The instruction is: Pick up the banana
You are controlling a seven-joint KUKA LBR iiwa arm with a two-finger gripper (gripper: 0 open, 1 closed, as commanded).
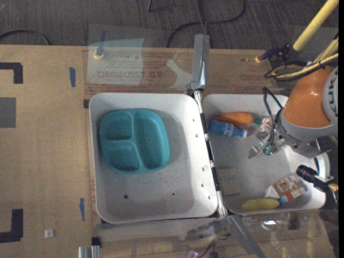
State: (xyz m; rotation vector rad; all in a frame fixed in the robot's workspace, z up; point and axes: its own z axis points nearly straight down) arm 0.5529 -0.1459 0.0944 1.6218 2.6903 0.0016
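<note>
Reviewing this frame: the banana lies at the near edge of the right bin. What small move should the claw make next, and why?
Probably shift toward the bin's near edge, then descend. The claw hangs mid-bin, near the blue bottle and carrot, while the banana lies apart from it beside a small carton.

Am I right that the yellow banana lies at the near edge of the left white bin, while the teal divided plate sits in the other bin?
Not quite: the bins are swapped. In the camera view the yellow banana lies at the near edge of the right white bin, and the teal divided plate sits in the left white bin.
</note>
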